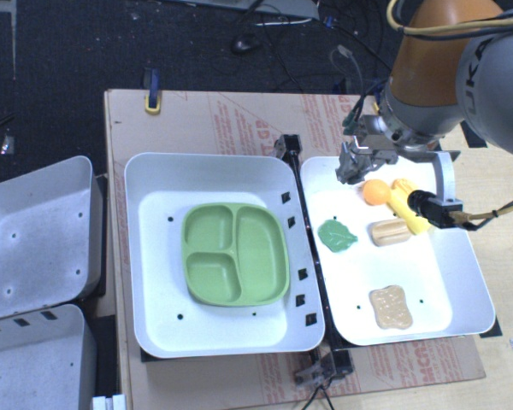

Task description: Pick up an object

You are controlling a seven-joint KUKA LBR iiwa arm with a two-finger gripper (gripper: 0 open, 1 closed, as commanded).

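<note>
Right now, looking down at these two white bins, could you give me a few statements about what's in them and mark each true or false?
1. The green divided tray lies in the left bin. True.
2. The orange ball sits in the left bin. False: it is in the right bin, beside the yellow banana.
3. The claw is over the right bin's far end. True.
4. The green leaf lies on the tray. False: it lies on the right bin's floor.
5. A tan cracker-like piece lies near the right bin's near edge. True.
</note>
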